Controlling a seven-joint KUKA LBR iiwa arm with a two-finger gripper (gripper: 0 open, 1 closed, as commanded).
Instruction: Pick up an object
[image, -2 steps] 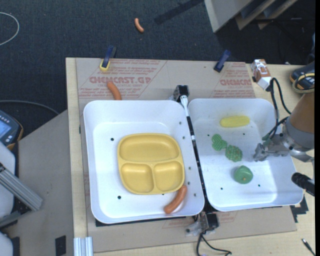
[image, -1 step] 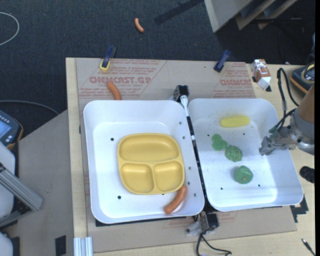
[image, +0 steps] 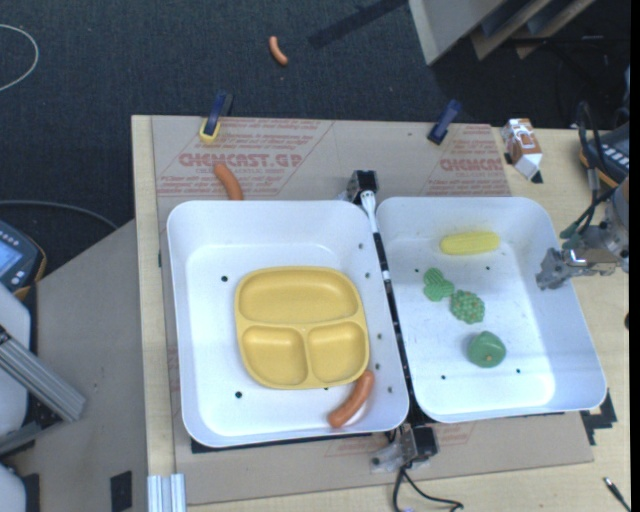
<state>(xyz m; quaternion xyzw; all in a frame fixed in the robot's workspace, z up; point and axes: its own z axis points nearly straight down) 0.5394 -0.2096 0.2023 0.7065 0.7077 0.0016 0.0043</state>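
Nearest my camera, the front of the table (image: 300, 475) carries a cable clamp and loose wires under the seam between the 2 bins. Just behind that, a sausage (image: 351, 402) lies in the left bin (image: 200, 300), touching the front right corner of a yellow divided plate (image: 302, 326) with 3 compartments.

In the right bin (image: 560, 330) I see 4 candidates. Closest is a green pepper (image: 486, 349), sitting apart from the rest. Behind it are 2 broccoli pieces, one (image: 467, 305) just beside the other (image: 436, 285). Farthest back lies a yellow corn-like piece (image: 469, 242), flat near the bin's rear wall.

My end effector (image: 556, 268) hangs over the right bin's right rim, level with the broccoli and holding nothing. I cannot tell from this angle whether it is spread or closed.

I judge these to be light toy foods, probably hard plastic, so smooth and prone to slipping or rolling. The pepper looks the best pick: isolated, rounded, with free space on all sides. I would close across its widest part, low on the body. The broccoli pieces sit close enough to crowd a grasp.

Farther back, a 2nd sausage (image: 228, 181) rests on the cardboard behind the left bin, with 2 clamps at the table's far edge, and a 3rd sausage (image: 278, 50) lies on the dark floor.
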